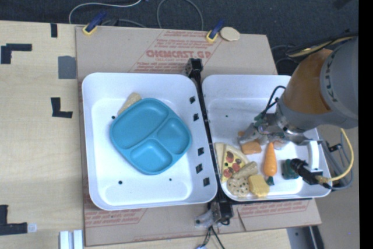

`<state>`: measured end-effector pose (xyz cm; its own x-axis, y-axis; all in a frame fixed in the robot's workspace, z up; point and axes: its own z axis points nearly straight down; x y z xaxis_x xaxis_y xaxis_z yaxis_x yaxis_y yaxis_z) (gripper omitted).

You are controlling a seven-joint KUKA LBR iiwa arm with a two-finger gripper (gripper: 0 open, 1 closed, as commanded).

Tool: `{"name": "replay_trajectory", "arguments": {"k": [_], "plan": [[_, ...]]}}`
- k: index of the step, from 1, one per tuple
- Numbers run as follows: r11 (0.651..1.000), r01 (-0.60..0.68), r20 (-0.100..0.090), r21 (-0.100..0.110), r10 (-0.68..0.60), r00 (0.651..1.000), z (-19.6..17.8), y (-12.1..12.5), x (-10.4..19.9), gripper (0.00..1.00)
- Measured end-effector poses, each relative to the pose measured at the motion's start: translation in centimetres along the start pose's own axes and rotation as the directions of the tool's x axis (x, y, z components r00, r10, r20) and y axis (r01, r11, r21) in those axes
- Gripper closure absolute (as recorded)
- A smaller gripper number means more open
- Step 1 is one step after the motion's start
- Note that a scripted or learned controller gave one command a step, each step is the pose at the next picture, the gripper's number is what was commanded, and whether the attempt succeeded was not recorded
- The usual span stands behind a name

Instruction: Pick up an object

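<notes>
Pick not yet done: gripper (256,132) hung low in the right bin (245,86), just above an orange-brown piece (251,148); nothing seen held, and whether it was spread or closed I cannot tell. Right of that piece lay a carrot (270,161); below it, a pizza slice (231,161), cracker (238,185), and cheese wedge (258,185). Left bin (96,125) held a blue divided plate (151,135).
</notes>
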<state>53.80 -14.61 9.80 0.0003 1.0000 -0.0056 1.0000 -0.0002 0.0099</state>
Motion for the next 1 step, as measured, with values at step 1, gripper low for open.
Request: {"name": "replay_trajectory", "arguments": {"k": [1], "plan": [[1.000, 0.009, -0.007, 0.002, -0.009, 1.000, -9.20, 1.14, 7.54, 1.00]]}}
